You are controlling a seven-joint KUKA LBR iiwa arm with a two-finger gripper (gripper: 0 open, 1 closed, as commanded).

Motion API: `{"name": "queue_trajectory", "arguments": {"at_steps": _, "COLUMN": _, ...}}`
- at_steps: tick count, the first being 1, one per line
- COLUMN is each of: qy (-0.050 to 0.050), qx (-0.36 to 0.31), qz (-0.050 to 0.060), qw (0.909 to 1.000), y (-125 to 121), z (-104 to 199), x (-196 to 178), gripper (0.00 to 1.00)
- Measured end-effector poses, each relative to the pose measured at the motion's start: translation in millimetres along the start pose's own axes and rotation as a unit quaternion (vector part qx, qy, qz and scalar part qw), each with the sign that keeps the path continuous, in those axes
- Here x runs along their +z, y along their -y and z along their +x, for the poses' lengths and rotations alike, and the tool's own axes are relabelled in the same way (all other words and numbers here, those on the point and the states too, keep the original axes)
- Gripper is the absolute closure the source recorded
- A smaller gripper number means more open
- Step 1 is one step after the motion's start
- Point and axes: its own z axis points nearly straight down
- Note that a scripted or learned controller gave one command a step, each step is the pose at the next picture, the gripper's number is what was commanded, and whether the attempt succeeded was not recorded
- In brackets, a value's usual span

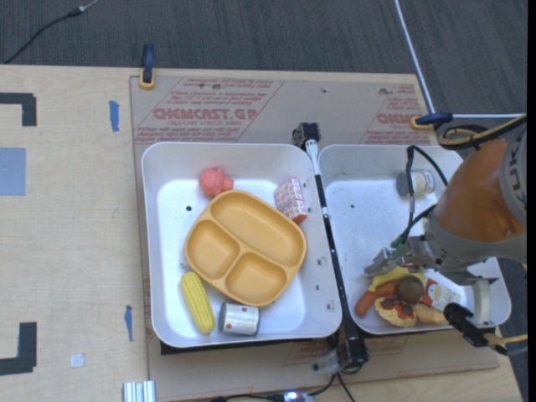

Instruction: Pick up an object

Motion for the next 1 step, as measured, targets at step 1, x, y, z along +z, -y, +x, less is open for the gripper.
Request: {"name": "queue_trajectory", "arguments": {"at_steps": 1, "qy": -0.001, "qx": -0.002, "qz": 0.002, "qw": 1.0000, "y": 4.5, "z": 72.5, "x": -89.8, "gripper": 1.00}}
